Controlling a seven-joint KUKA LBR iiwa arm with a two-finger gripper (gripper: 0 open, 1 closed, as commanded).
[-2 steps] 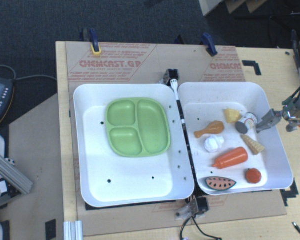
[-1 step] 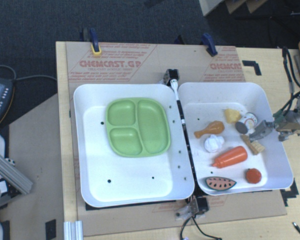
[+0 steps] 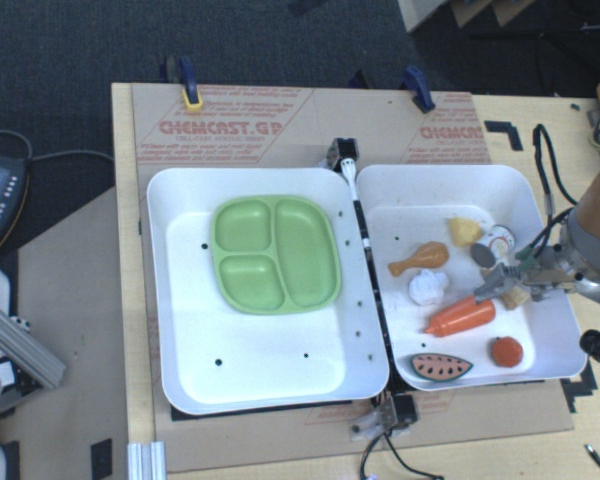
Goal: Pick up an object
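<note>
Watermelon slice [image 3: 441, 367] lies at the near edge of my right bin [image 3: 540, 363], the closest thing to the lens. My tool [image 3: 508, 286] sits low in that bin, its tip just at the carrot's [image 3: 461, 316] right end; I cannot tell its opening or any hold. Around it: tomato [image 3: 506, 350], drumstick [image 3: 420, 259], white cup [image 3: 426, 287]. Green tray [image 3: 276, 254] sits in the left bin [image 3: 180, 298]

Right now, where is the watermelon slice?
In the camera view, the watermelon slice lies at the near edge of the right bin, by its near-left corner, just below the orange carrot and left of the red tomato.
</note>
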